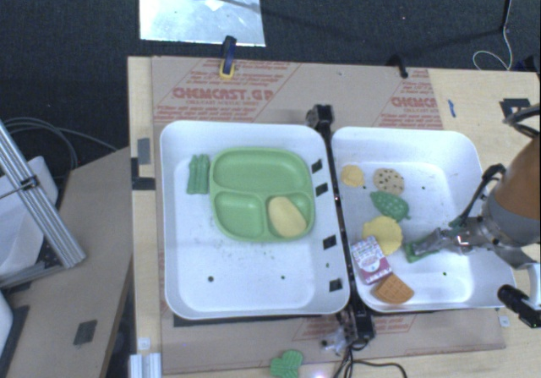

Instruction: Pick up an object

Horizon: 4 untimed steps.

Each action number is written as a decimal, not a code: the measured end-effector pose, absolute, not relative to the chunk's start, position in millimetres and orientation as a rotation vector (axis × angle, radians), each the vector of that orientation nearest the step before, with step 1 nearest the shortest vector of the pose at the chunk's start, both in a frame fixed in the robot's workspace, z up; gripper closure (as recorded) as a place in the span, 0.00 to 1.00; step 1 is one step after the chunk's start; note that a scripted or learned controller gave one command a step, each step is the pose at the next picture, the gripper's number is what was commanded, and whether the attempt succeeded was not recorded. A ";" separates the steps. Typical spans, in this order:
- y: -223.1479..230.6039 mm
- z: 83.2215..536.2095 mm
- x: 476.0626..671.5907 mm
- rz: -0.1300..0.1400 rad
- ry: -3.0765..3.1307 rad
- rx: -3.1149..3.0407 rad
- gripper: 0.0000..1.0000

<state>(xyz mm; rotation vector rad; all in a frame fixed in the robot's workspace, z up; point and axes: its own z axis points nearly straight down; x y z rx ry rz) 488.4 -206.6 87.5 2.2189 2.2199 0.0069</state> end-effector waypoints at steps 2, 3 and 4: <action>-206.3 84.3 488.7 0.001 2.225 2.221 0.00; -206.3 84.3 486.6 0.000 2.223 2.221 0.00; -207.6 191.2 489.4 0.007 2.218 2.208 0.00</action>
